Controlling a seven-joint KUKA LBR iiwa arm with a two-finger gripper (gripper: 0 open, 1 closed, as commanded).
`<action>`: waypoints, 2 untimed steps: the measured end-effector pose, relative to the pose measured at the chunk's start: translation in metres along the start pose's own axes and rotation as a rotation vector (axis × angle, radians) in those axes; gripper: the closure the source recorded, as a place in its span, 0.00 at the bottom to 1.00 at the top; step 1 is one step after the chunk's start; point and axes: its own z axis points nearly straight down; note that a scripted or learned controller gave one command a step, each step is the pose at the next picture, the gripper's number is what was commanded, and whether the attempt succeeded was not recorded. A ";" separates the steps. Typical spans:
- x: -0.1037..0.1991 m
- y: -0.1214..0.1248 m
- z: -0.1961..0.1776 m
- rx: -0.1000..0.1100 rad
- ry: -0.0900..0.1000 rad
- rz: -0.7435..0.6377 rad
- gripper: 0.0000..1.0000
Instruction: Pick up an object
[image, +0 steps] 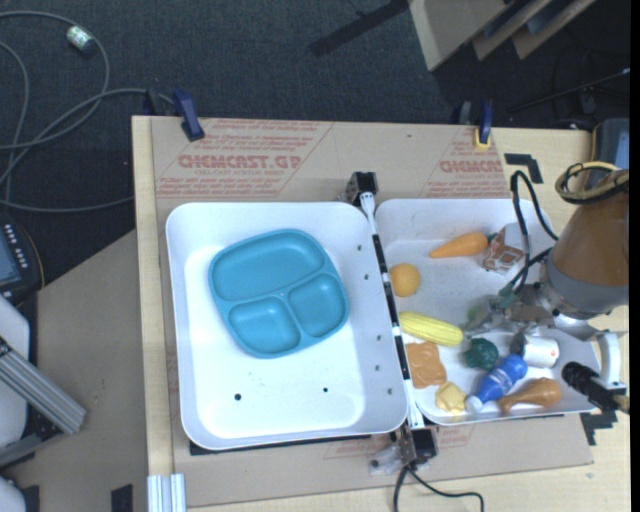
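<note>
As viewed from above at a slant, listed left to right. Left bin (190, 300): white, shallow, with a blue divided plate (280, 292) of three compartments lying towards its upper half. Right bin (440, 210): white, touching the left bin along a shared edge, stocked with small toy foods. Candidates for picking, all in the right bin: orange carrot (460, 245), lying near the far wall; round orange ball (405, 280), close to the shared edge; yellow corn cob (430, 328), lying crosswise mid-bin; dark green lump (483, 352), just beside the cob's right end; blue bottle (500, 380) with a white cap end, tilted, near the front wall; pale orange slab (425, 365) below the cob; small yellow piece (450, 398) at the front wall; brown drumstick (530, 395), front right corner. Gripper (512, 312): on the grey arm (590, 255), low over the right bin's middle right, just above the green lump; whether open or closed cannot be told; nothing seen held. Bench (250, 160): printed board, blue clamps (187, 115) at the far edge.
</note>
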 end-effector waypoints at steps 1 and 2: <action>-0.017 0.114 -0.001 -0.024 -0.006 -0.010 0.00; -0.024 0.055 0.000 -0.010 -0.001 -0.003 0.00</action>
